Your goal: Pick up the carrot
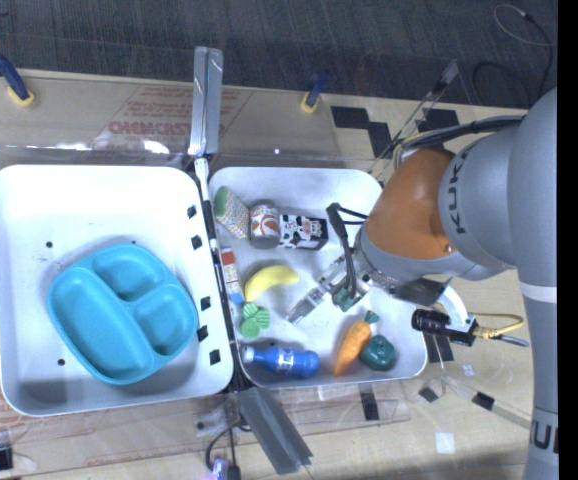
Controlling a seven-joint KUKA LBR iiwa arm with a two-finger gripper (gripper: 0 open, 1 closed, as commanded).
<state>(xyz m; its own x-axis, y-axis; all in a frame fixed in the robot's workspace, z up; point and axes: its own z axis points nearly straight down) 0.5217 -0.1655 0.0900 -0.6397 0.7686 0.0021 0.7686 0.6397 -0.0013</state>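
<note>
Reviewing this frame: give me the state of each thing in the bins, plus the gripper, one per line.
carrot: lying in the right bin, not gripped.
gripper: low over the right bin, above-left of the carrot, holding nothing.
blue bottle: on its side.
banana: lying flat.
blue tray: right side up in the left bin.

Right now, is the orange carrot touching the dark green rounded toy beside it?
Touching. The camera view shows the orange carrot lying against the dark green rounded toy, with no white bin floor between them.
</note>
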